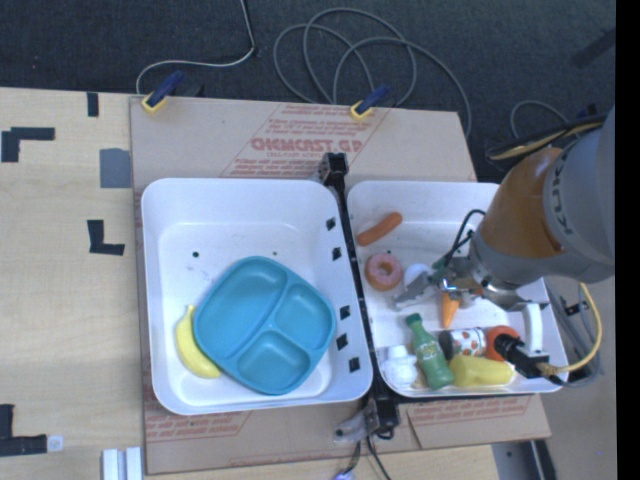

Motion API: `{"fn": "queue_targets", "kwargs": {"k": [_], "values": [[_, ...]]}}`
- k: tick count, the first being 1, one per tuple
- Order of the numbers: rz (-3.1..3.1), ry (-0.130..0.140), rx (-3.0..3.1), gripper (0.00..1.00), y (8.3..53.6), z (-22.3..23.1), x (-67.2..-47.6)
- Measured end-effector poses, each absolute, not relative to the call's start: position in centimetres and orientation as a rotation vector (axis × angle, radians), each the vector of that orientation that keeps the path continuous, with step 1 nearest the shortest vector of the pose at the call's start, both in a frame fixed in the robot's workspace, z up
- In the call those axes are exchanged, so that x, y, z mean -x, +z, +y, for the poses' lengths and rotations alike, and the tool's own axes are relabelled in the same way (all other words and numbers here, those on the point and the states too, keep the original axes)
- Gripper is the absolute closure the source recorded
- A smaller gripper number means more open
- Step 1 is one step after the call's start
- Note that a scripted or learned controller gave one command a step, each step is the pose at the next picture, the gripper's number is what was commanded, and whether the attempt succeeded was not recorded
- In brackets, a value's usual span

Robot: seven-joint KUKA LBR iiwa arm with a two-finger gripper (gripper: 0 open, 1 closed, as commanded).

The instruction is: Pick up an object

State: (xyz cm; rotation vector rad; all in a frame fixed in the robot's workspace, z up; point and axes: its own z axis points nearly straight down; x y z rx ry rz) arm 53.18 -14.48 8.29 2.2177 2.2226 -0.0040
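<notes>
The arm fills the right of the frame. A blue plate and banana lie lower left. The gripper hangs beside the donut; whether it grips cannot be told. A sausage lies above; a green bottle below.

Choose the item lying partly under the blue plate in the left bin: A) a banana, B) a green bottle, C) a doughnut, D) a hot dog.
A: the banana pokes out from beneath the left edge of the blue plate in the left bin.
</notes>
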Motion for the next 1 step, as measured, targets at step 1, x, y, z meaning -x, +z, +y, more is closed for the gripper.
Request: {"fn": "queue_targets", "kwargs": {"k": [1], "values": [[2.214,0.000,-2.216,1.00,9.68,-14.74,-53.32]]}}
